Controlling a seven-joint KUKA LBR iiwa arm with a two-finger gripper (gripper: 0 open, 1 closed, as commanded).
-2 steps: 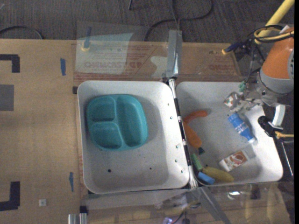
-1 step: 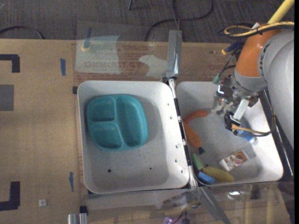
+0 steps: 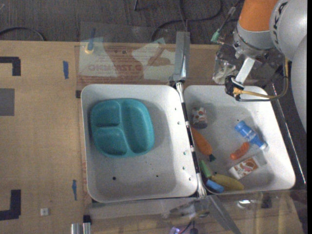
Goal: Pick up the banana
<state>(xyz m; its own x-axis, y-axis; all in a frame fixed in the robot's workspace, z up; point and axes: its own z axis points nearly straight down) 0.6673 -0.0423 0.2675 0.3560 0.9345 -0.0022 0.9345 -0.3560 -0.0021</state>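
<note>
Camera view. 2 bins on the counter [image 3: 39, 130]: in the left bin [image 3: 146, 179], a teal plate [image 3: 122, 126]; in the right bin [image 3: 278, 130], the clutter.

Banana [image 3: 228, 181] flat against the near edge of the right bin, closer to the near-left corner than to the near-right. Long axis along that edge, right end tipped slightly nearer. At its left end a small blue piece [image 3: 214, 185], touching or just beside; cannot tell which. Just beyond it, a carton [image 3: 243, 168]. Along the left wall, a green piece [image 3: 204, 168] and a carrot [image 3: 202, 141].

Arm [image 3: 273, 13] in from the far-right corner, jaws above the far edge of the right bin. Cannot tell whether apart or together.

Judged: reach not yet begun. From the jaws, banana across the whole depth of the bin, straight toward the near edge, barely left or right. Best gripped across the short width, so jaws set square to the long axis. Likely trouble: the near wall and the blue piece crowding the descent.
</note>
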